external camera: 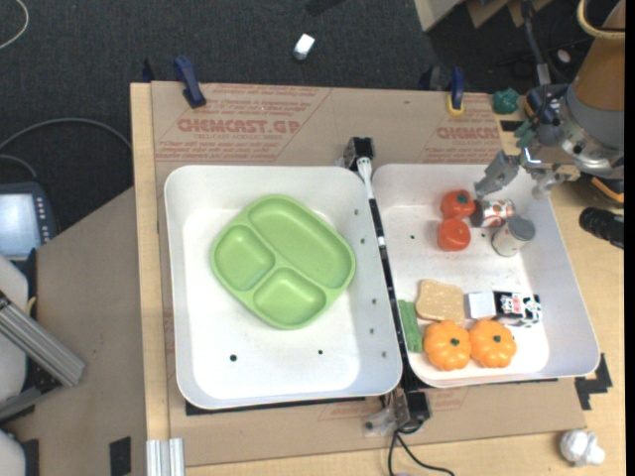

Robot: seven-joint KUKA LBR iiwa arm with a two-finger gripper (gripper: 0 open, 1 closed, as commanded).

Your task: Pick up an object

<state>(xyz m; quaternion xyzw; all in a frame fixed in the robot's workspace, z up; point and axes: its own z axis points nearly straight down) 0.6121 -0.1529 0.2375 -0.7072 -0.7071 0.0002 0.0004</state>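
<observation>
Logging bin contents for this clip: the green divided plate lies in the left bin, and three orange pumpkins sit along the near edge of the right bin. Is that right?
Not quite. The camera view shows two orange pumpkins, not three, side by side at the near edge of the right bin. The green divided plate does lie in the left bin.

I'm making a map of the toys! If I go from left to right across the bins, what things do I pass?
Green divided plate → slice of bread → two red tomatoes → small can → the gripper.
</observation>
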